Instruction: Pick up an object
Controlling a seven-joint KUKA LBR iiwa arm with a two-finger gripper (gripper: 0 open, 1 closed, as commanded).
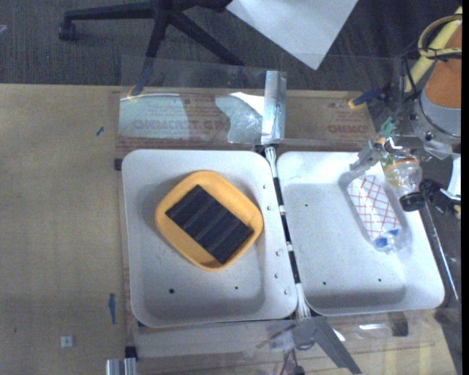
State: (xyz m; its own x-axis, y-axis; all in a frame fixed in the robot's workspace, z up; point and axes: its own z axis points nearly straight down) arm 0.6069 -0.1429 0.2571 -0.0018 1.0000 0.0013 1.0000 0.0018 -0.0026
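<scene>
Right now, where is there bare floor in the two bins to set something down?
Right bin: open from the divider to the red-checked packet. Crowded top right by the gripper. Left bin: the yellow tray fills the middle, with bare margins around it.

A robotics lab: two white bins [143,220] sit on a plywood bench [51,220], an office chair base [146,22] on dark carpet [44,58] behind

The left bin [146,293] is mostly taken by the yellow pad [209,220], with bare floor around it. In the right bin [330,293], the bottle [377,209] lies along the right wall; its left and front floor is free.
</scene>
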